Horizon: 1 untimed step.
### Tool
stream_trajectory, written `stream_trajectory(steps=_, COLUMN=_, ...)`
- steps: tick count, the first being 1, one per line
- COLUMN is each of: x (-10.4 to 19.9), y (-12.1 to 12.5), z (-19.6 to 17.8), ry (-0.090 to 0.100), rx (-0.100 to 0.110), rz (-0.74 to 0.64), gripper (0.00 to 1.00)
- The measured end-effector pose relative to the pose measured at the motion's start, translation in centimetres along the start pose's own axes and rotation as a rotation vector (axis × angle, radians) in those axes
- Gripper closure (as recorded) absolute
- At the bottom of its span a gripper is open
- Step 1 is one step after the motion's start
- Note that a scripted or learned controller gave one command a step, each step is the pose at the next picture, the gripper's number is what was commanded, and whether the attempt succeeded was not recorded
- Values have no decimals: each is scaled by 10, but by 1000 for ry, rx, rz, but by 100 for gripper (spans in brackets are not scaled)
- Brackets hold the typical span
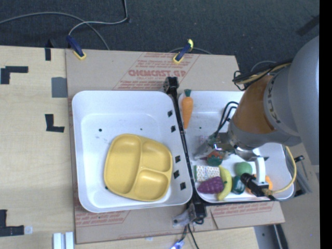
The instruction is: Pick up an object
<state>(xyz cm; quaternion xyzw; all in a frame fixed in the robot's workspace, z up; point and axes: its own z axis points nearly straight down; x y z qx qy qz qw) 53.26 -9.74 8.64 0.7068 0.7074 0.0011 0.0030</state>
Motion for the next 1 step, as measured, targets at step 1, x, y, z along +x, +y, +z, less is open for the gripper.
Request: stream_trajectory(steps=1, x=0, y=0, z=-9, ry=0, rx=1, rz=0, gripper=100)
